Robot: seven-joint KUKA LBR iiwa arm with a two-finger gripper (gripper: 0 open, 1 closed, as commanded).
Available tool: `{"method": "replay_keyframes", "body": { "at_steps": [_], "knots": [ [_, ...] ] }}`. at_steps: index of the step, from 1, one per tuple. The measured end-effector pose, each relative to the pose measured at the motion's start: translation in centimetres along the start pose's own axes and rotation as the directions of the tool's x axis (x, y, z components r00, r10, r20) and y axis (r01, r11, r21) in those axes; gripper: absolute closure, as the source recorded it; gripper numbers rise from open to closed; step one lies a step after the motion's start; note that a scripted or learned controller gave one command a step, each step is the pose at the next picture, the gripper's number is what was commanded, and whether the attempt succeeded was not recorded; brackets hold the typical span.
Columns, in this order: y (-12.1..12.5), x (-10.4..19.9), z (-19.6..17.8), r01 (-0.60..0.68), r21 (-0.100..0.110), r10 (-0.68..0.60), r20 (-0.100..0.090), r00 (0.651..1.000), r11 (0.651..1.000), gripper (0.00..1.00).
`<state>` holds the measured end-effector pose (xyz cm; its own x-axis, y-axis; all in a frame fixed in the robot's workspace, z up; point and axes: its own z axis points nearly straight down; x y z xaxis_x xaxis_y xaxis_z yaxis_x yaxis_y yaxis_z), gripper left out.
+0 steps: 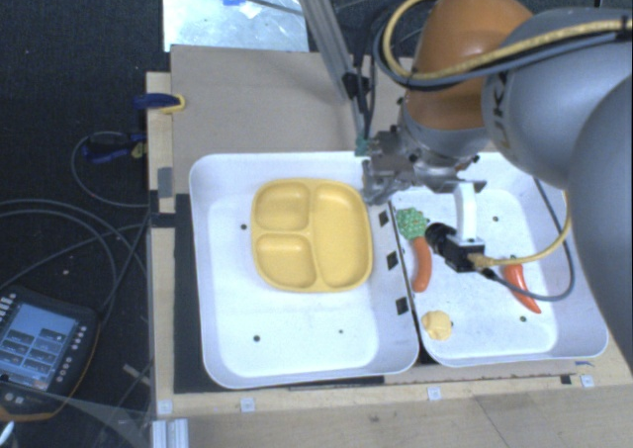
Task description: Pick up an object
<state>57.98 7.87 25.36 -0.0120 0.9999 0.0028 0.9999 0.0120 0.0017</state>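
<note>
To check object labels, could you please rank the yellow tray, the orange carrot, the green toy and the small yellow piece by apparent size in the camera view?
1. Yellow tray
2. Carrot
3. Green toy and yellow piece: look alike, unranked.

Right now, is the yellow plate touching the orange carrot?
Apart. The camera view shows the yellow plate in the left bin, the carrot in the right bin, the bin walls between them.

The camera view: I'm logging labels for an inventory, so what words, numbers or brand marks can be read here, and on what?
None can be read.
Pendant screen: shows buttons, with any text too small and blurred to read.
Yellow divided plate: no markings visible.
White bins: dark dots, no text.
</note>
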Motion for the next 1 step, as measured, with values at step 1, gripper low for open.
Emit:
{"method": "replay_keyframes", "body": {
  "at_steps": [1],
  "knots": [
    [0.0,-0.37,0.02,-0.005,0.001,0.005,0.002,1.0,1.0,0.0]
  ]
}}
